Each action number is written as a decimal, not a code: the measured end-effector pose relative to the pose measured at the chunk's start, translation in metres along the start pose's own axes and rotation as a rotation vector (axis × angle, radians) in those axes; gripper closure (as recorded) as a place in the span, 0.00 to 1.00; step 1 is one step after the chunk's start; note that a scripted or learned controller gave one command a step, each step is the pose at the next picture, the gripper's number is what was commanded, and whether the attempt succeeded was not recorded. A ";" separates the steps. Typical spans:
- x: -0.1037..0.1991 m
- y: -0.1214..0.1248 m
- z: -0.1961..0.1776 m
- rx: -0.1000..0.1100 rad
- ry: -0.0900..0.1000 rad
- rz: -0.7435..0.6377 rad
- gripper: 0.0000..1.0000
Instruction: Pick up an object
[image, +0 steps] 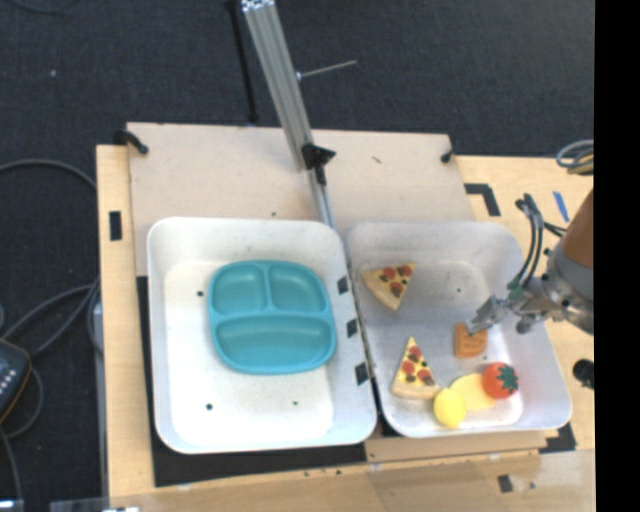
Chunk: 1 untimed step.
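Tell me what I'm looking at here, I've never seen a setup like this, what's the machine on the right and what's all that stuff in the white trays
This is one picture from a camera fixed above a workbench, looking down at a slant. The machine at the right edge is a robot arm; its job is to pick up an object. At its tip is a two-finger claw, which sits just above a small orange piece. Whether the claw grips that piece cannot be told from here.

Two shallow white bins sit side by side. The left bin holds a teal plate with three compartments. The right bin holds toy food: two pizza slices, a yellow lemon-like piece and a red tomato or strawberry. The metal rail running up from between the bins looks like part of the rig's frame.
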<state>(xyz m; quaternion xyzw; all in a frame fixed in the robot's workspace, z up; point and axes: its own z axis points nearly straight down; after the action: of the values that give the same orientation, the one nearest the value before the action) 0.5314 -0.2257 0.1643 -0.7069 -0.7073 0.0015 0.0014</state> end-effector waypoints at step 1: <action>0.001 0.006 0.060 0.000 0.000 0.002 0.00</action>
<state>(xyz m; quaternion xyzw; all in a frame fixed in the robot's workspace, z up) 0.5376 -0.2246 0.1042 -0.7076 -0.7066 0.0015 0.0015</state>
